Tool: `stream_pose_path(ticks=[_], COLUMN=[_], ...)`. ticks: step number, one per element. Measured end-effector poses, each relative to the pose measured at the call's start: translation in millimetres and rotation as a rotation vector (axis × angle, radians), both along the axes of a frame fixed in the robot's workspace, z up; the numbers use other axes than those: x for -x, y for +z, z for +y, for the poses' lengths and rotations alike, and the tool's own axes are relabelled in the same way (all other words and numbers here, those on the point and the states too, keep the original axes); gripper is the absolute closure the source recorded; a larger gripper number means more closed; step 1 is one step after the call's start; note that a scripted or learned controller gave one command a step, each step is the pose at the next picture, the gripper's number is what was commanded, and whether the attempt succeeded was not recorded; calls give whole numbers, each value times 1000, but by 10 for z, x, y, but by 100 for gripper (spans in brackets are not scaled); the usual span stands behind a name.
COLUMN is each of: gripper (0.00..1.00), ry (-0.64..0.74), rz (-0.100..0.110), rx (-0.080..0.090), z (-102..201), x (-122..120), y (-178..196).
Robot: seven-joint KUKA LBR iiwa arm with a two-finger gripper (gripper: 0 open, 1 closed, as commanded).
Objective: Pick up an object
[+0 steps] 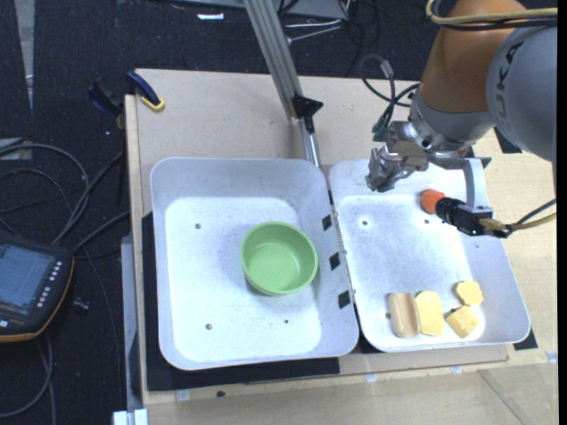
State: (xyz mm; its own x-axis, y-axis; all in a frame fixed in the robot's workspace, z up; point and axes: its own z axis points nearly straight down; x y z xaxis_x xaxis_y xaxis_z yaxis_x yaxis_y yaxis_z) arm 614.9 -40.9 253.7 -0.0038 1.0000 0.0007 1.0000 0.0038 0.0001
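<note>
Yellow pieces well apart from jaws

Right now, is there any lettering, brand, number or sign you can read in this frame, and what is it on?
"UK": part of a brand name on the grey arm, cut off at the frame edge.
Handheld pendant screen: content too blurred to read.
Bins, bowl and food pieces: no lettering visible.

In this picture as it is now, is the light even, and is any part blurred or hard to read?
Camera view: light is soft and fairly even over both bins; the green bowl casts only a faint shadow; the tool looks dark and slightly blurred, so its details are hard to read; the yellow pieces in the right bin are sharp enough.
</note>
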Motion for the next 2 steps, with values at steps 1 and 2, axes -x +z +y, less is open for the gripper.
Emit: stream_pose_path(ticks=[1,2], gripper=[100,100], ry=[-1,0], rz=[1,0], rx=[0,0], z=[508,1007], x=[197,216], y=[38,-3])
